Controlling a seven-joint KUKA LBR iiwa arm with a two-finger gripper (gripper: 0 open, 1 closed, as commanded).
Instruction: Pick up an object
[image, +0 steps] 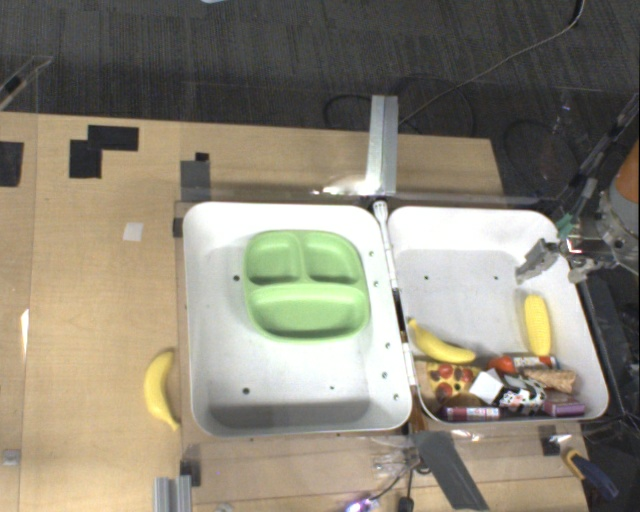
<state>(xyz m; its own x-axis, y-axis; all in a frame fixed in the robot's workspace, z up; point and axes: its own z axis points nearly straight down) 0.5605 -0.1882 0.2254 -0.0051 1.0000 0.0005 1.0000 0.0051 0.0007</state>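
Note:
My gripper (556, 264) hangs over the right edge of the right bin (470, 250), its fingers (533, 261) spread open with nothing between them. Just below it a yellow corn cob (538, 323) lies upright along the bin's right side. A banana (440, 345) lies near the bin's left wall. Along the front wall sits a heap of small things: a pizza slice toy (452, 378), a red marker (520, 362), a purple marker (500, 410) and a white packet (486, 386).
The left bin (215, 300) holds a green divided plate (305, 283). A second banana (160, 388) lies on the wooden bench left of that bin. A metal post (384, 145) rises behind the divider between the bins.

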